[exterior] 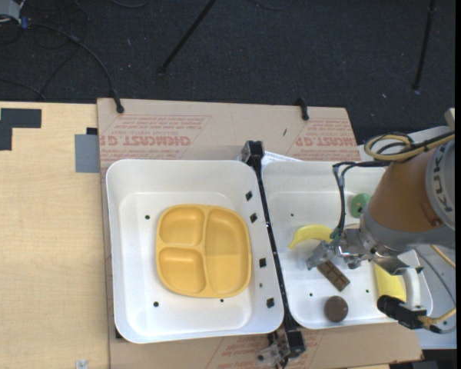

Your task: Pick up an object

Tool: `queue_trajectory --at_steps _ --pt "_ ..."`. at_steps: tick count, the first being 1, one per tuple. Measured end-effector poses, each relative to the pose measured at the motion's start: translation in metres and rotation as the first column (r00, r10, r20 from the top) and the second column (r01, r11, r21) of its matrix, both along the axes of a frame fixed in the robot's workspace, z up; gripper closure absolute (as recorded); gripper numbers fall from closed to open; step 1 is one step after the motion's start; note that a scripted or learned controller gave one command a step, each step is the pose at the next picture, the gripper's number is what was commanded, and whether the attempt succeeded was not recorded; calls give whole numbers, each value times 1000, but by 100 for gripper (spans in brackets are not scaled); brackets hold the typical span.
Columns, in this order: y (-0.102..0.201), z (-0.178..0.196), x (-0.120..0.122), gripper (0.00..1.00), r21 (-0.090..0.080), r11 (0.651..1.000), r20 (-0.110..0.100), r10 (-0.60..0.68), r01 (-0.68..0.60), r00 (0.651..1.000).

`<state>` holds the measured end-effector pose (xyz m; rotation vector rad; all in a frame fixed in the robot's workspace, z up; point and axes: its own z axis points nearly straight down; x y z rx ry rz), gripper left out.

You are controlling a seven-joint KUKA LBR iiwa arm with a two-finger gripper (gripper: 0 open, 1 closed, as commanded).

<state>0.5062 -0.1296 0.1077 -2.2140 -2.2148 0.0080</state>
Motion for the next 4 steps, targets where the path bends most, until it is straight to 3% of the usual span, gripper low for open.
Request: queue_trajectory --at_steps 1,4 --pt "-1 13 1 100 -1 1000 2 -4 4 1000" --pt "-10 159 4 100 -4 1000 12 1 -1 1000"
